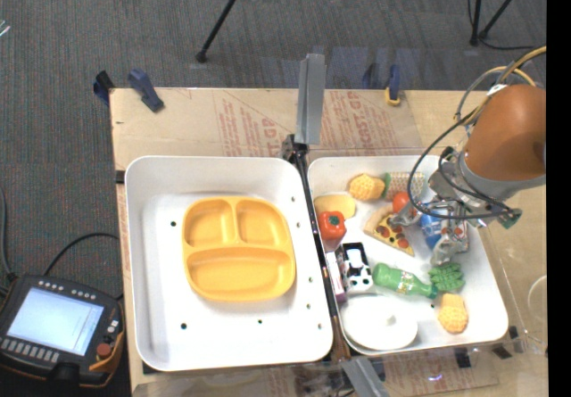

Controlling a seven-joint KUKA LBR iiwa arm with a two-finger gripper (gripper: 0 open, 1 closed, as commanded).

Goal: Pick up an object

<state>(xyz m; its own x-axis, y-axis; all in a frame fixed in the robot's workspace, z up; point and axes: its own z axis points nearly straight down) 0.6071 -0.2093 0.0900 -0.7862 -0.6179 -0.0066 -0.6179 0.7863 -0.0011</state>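
My gripper hangs low over the right side of the right bin, under the arm's orange band. It sits just above a blue object, next to a pizza slice toy and a small red piece. Around them lie a corn cob, a yellow fruit, a red pepper, a black-and-white block, a green bottle, a green leafy toy, a yellow textured fruit and a white round lid.
The left bin holds a yellow divided plate. A grey post stands at the back between the bins. Cables loop around the arm's wrist. A teach pendant lies on the floor at lower left.
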